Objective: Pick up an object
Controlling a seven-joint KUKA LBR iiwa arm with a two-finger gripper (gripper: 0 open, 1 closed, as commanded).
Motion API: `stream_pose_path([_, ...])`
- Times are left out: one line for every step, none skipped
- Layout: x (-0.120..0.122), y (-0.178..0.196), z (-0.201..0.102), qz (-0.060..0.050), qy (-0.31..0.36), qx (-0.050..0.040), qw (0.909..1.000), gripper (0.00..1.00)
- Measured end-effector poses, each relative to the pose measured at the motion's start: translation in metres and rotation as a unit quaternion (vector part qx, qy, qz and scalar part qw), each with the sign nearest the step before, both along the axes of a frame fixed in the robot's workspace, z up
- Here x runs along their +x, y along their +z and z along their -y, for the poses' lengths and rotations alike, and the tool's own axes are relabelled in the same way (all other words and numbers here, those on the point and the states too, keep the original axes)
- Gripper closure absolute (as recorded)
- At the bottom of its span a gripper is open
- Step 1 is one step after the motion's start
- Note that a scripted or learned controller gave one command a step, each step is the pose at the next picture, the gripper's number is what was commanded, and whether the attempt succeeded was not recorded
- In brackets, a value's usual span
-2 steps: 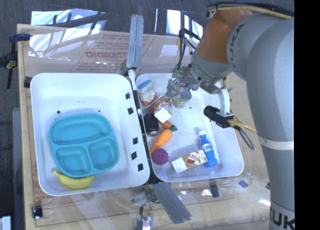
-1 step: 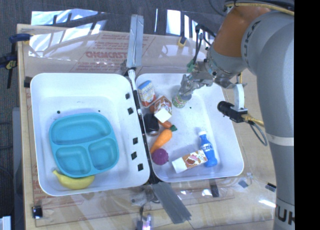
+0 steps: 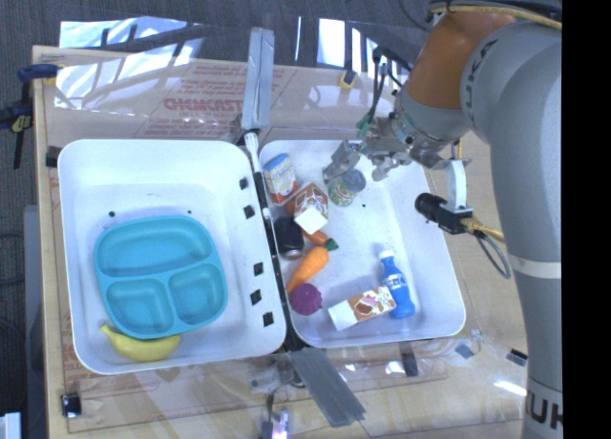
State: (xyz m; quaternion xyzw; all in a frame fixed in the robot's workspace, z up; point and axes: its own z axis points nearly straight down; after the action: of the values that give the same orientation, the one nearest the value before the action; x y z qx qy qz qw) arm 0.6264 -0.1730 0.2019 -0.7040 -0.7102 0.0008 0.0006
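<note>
My gripper (image 3: 361, 166) hangs over the back of the right bin (image 3: 434, 265), its two grey fingers spread apart with nothing between them. A small silver can (image 3: 347, 189) lies just in front of and below the left finger (image 3: 339, 160); whether they touch I cannot tell. Further left stand a small jar with a blue lid (image 3: 279, 177) and a brown and white carton (image 3: 310, 209). A black object (image 3: 288, 235), a carrot (image 3: 309, 266), a purple ball (image 3: 305, 299), a flat snack box (image 3: 363, 306) and a blue bottle (image 3: 394, 285) lie toward the front.
The left bin (image 3: 86, 175) holds a blue divided plate (image 3: 159, 275) and a banana (image 3: 141, 346) at its front edge. The divider between the bins (image 3: 256, 237) runs down the middle. The grey arm (image 3: 506, 94) fills the right side, with a black cable (image 3: 449, 213) over the bin's right rim.
</note>
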Motion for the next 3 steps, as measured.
stream_pose_path([0.027, -0.097, 0.03, 0.0, -0.003, -0.0002, 1.0, 0.0])
stream_pose_path([0.027, -0.097, 0.03, 0.0, -0.003, -0.0001, 1.0, 0.0])
stream_pose_path([-0.039, -0.11, 0.037, -0.001, 0.043, 0.0007, 0.9991, 0.0])
